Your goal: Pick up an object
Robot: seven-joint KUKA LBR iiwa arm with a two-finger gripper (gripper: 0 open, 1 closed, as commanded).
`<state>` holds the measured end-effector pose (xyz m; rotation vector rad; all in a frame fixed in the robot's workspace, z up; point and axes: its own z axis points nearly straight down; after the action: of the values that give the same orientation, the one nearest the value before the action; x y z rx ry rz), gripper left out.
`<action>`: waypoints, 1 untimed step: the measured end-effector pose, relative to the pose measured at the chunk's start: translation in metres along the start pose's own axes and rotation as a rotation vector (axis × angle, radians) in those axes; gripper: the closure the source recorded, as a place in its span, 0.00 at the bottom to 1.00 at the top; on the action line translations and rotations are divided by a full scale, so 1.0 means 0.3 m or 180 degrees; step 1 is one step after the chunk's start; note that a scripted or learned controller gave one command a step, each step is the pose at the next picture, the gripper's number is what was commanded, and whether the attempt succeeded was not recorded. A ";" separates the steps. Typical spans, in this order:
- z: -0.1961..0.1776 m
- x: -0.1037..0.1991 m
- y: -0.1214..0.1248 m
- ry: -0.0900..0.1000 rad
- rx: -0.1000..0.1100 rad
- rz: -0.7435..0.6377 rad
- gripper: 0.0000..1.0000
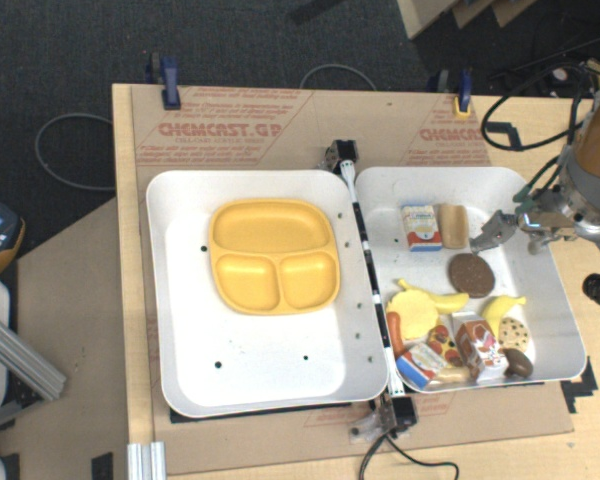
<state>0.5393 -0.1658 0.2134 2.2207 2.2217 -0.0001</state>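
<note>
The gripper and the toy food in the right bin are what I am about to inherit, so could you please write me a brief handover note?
Gripper: over the upper right of the right bin, nothing visibly held; whether it is open or shut is unclear.
Things: small carton, tan block and brown cookie lie near it; banana and mixed toy food pile sit at the bin's near end. Yellow divided plate lies in the left bin.
Done: nothing lifted.
Left: grasp and lift one item.
</note>
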 end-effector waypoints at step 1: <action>0.426 0.027 0.032 -0.0001 0.0008 -0.0004 0.00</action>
<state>0.5489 -0.1577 0.0857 2.2204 2.2243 -0.0030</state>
